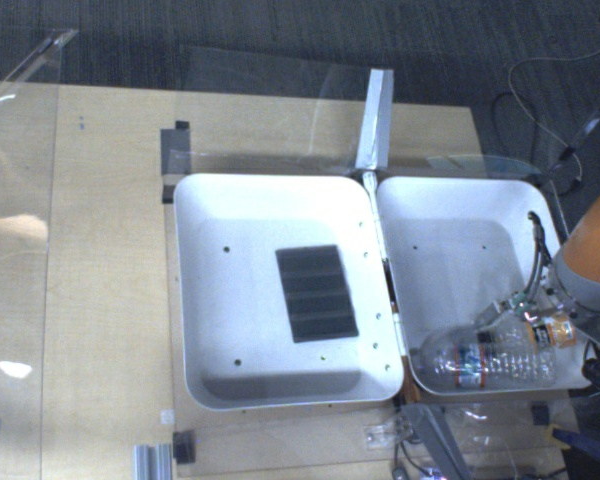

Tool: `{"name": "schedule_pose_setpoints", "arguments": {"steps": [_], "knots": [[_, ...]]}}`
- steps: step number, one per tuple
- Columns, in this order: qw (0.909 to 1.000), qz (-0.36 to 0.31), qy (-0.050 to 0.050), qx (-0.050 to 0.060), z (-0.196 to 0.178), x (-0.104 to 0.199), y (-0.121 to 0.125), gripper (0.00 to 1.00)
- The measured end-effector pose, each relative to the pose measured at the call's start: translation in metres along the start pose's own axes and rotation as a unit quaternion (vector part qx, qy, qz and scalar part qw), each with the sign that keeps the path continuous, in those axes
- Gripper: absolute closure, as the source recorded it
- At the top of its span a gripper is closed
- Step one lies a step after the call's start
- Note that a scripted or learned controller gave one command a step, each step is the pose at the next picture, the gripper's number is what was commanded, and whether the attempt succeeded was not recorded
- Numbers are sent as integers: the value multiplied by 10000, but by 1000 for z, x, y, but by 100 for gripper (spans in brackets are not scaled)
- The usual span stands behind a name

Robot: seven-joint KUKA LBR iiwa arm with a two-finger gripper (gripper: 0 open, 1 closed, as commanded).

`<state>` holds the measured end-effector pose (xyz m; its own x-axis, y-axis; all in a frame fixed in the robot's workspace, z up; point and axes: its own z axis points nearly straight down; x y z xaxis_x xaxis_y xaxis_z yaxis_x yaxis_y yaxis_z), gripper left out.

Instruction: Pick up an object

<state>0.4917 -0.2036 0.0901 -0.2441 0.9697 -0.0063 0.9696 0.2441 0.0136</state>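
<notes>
A clear, crinkled plastic bottle (490, 356) lies on its side in the right bin's (450, 233) near corner, the gripper (533, 313) just beside it, while a ribbed black rectangular pad (316, 292) lies flat in the smooth left bin (220, 218).

Two bins sit side by side on the worktop (100, 268). A ribbed pad (317, 292) lies near the middle of the left bin (205, 208). In the right bin (450, 218) a plastic bottle (490, 356) lies on its side along the front wall — the arm (592, 253) reaches over that bin's right edge.
</notes>
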Motion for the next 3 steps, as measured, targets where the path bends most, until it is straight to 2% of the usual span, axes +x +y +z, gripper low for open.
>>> {"name": "schedule_pose_setpoints", "arguments": {"steps": [1,2,3], "knots": [[10000,-2,-8,-38,-12,1,4,100],[10000,0,-7,-36,-12,1,3,0],[9982,-604,-21,-6,0,16,4,0]]}}
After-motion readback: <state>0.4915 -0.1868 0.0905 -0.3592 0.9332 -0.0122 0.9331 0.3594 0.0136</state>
